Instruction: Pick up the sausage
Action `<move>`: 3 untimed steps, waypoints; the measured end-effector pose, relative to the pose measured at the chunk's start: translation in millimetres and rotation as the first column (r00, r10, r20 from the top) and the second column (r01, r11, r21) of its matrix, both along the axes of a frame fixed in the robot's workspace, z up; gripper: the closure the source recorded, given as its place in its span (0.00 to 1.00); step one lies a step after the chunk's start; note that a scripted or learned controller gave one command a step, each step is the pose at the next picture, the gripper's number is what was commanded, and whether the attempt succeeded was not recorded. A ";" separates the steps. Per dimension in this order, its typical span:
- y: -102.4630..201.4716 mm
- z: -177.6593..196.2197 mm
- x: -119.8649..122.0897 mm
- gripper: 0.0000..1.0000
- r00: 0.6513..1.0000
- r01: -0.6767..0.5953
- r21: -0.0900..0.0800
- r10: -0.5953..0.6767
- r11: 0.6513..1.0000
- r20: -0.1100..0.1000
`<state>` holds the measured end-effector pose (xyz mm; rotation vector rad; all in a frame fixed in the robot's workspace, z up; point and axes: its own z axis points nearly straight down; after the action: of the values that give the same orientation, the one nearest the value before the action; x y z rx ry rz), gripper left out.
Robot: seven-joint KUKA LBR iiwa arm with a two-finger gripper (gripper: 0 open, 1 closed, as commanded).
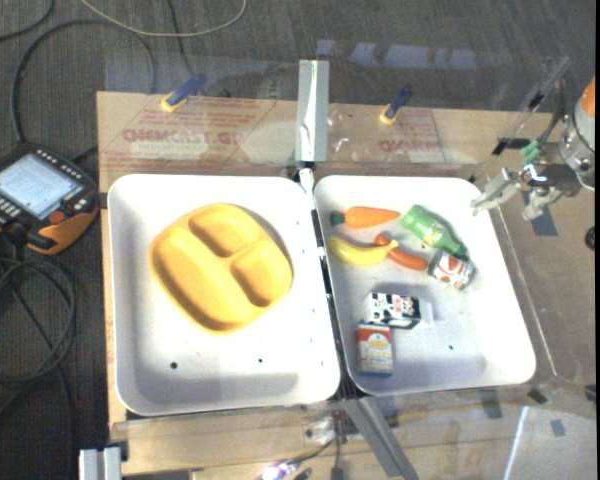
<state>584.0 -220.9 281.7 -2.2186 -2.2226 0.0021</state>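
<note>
While the small red-and-white carton (375, 349) at the lower middle of the frame and the black-and-white packet (393, 309) just above it lie nearest the viewer in the right-hand shallow white bin (510, 353), the task's thing sits farther up: the short orange-red sausage (404, 257) lies at a slant in the upper half of that bin, touching the curved yellow banana (361, 252) on its left and lying just beside the crumpled red-and-silver can (451, 269) on its right. Above these are the orange carrot (370, 217) and the green bottle-like thing (429, 228), close over the sausage. The step in hand looks like the approach, not yet the grasp: the tool (525, 190) hangs at the upper right of the frame, outside the bin's right rim and well apart from the sausage, with nothing between its fingers; how far apart those fingers stand I cannot tell. The next move would call for travelling left and down over the rim, then descending with the fingers set across the sausage's narrow width, since neighbours crowd both ends. Open room lies in the bin's lower right. The left white bin (130, 368) with the yellow three-part plastic tray (221, 264) is out of the way, as is the tan table (130, 118) beyond.
</note>
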 end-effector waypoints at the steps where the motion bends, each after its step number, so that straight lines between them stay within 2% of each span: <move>1: -1.6 -87.4 80.8 0.00 0.980 0.201 -0.003 -0.201 0.980 0.000; 2: 10.9 -112.2 84.5 0.00 0.949 0.316 -0.001 -0.316 0.949 0.000; 3: 11.7 -173.7 86.4 0.00 0.942 0.335 0.000 -0.335 0.942 0.001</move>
<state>670.4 -209.2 108.0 -2.5644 -1.8141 0.0001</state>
